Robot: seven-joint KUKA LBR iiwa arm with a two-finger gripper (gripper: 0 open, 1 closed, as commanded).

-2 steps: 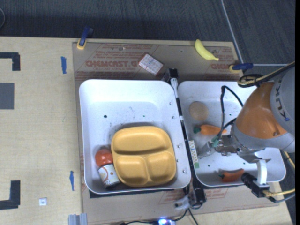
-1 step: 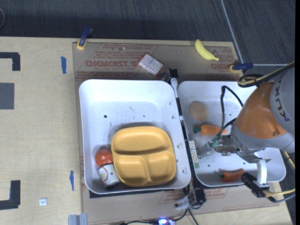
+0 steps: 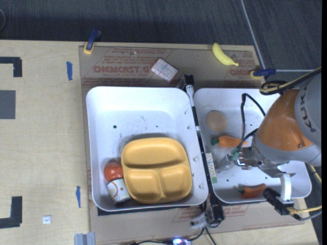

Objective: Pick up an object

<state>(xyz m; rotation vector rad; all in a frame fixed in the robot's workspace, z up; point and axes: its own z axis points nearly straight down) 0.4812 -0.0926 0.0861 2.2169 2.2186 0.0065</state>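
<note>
My gripper (image 3: 234,160) hangs low over the middle of the right bin (image 3: 301,188), on the grey arm with its orange band (image 3: 283,124). An orange carrot (image 3: 228,141) lies just above and left of the gripper, close to it. Further back rests a tan round object (image 3: 216,120). A red-orange pepper-like piece (image 3: 252,191) lies near the bin's front wall, below the gripper. I see nothing held in the gripper.
The left bin (image 3: 102,111) carries a yellow compartment tray (image 3: 156,168) and a small can with a red top (image 3: 115,181) beside it. Behind the bins lie a yellow banana (image 3: 224,55) and a small patterned box (image 3: 163,69). Cables run along the right bin's front.
</note>
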